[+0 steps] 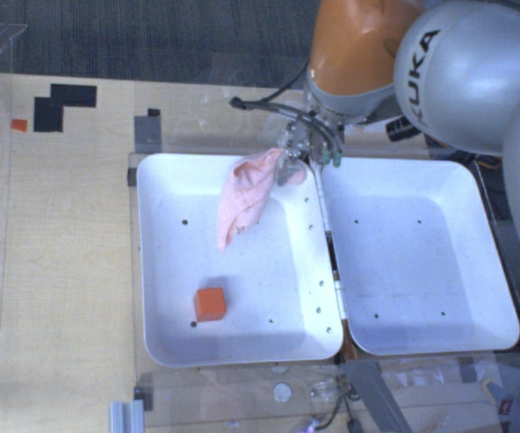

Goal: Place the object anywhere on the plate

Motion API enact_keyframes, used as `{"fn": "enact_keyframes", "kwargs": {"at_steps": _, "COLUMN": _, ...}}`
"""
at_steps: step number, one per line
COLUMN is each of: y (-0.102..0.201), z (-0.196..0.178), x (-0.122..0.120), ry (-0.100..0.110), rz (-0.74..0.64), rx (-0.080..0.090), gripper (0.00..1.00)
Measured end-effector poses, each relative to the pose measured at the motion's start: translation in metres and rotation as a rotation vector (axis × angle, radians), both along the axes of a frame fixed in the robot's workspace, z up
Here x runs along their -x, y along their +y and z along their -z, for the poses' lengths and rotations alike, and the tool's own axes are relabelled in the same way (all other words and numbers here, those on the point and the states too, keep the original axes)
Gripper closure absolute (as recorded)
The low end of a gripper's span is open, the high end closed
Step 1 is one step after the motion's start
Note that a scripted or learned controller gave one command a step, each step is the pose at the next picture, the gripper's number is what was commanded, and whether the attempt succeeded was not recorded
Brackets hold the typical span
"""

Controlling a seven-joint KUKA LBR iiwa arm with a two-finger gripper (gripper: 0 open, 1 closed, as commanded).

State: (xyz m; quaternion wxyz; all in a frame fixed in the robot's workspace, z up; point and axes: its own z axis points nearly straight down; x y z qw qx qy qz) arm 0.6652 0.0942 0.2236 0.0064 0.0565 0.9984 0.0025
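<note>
Over the left bin's (152,269) far right corner, jaws gripping pink cloth (246,197), orange block (210,304) well apart near front.

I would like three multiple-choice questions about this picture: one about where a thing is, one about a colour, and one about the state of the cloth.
1. Where does the small block lie?
A. in the left bin, near its front-left corner
B. in the right bin
C. on the bench outside the bins

2. What colour is the cloth?
A. blue
B. pink
C. green

3. How is the cloth now?
A. spread flat on the bin floor
B. hanging from the gripper, pinched at its top end
C. folded under the block

Answers:
1. A: the orange block rests on the floor of the left bin.
2. B: the fabric is pale pink.
3. B: its upper end sits between the fingers and the rest drapes down over the left bin.
</note>
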Motion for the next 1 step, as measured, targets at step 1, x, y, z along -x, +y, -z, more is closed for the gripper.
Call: {"fn": "enact_keyframes", "kwargs": {"at_steps": 1, "y": 0.0509, "z": -0.0026, "x": 0.011, "ry": -0.001, "rz": -0.114, "rx": 0.001, "gripper": 1.0}}
